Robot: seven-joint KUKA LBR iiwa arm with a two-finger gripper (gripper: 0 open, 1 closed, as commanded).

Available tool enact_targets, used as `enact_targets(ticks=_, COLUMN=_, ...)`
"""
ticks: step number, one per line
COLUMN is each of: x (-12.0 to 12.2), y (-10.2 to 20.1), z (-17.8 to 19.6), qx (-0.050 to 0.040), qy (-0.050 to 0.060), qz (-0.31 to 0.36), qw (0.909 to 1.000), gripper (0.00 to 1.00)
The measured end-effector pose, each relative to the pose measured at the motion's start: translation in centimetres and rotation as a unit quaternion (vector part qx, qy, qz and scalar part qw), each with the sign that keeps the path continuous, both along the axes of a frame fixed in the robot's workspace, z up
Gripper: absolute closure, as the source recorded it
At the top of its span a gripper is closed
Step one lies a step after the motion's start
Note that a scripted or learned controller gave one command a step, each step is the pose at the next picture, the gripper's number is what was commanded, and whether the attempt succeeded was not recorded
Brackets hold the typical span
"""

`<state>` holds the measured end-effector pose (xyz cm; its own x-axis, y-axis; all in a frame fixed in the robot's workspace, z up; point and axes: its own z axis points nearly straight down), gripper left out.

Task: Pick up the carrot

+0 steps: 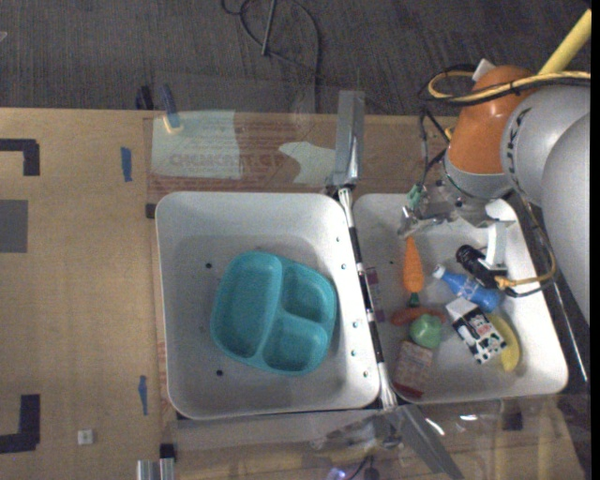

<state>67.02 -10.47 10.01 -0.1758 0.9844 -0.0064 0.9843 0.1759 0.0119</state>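
Robot lab: plywood bench, taped markers, white bins, loose cables.

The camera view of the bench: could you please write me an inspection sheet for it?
Surface: two white bins side by side, left bin and right bin, on a tan bench.
Job's things: carrot lies in the right bin, near its left wall.
Clutter: teal divided plate in the left bin; green apple, banana, blue bottle in the right bin.
Grippers: gripper just above the carrot's top end.
Cables: yellow cable by the arm.
Surroundings: blue tape on the bench.
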Motion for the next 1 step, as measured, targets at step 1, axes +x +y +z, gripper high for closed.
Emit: enact_targets(ticks=1, x=-4.34, y=5.53, z=8.59, qx=0.0012, qy=0.006, qz=0.151, qw=0.9885, gripper=1.0)
